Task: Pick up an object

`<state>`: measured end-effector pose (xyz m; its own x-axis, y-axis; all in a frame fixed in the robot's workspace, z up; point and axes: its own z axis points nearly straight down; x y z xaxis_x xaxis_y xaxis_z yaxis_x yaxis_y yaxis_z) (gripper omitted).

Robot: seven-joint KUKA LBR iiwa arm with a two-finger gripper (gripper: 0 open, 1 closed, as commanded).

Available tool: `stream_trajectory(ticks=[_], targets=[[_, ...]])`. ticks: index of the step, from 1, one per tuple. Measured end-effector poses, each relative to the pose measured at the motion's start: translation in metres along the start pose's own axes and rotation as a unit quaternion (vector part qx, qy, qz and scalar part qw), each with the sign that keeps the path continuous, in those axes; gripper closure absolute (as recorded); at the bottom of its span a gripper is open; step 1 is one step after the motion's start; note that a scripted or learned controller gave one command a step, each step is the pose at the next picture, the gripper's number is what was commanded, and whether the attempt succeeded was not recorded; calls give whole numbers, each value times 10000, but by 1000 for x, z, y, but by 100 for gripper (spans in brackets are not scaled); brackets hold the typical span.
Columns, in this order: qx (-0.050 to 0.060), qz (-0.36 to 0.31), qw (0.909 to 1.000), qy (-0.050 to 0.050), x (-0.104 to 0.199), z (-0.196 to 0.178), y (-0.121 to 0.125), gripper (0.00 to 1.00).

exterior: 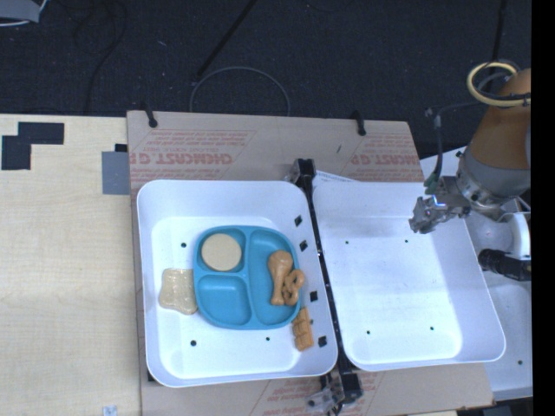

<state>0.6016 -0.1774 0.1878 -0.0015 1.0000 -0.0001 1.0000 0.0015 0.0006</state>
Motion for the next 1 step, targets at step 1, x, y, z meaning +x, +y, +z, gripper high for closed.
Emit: stream_trajectory(ticks=[1], targets=[[-18, -1, 10000, -5, 2, -63, 1, 100]])
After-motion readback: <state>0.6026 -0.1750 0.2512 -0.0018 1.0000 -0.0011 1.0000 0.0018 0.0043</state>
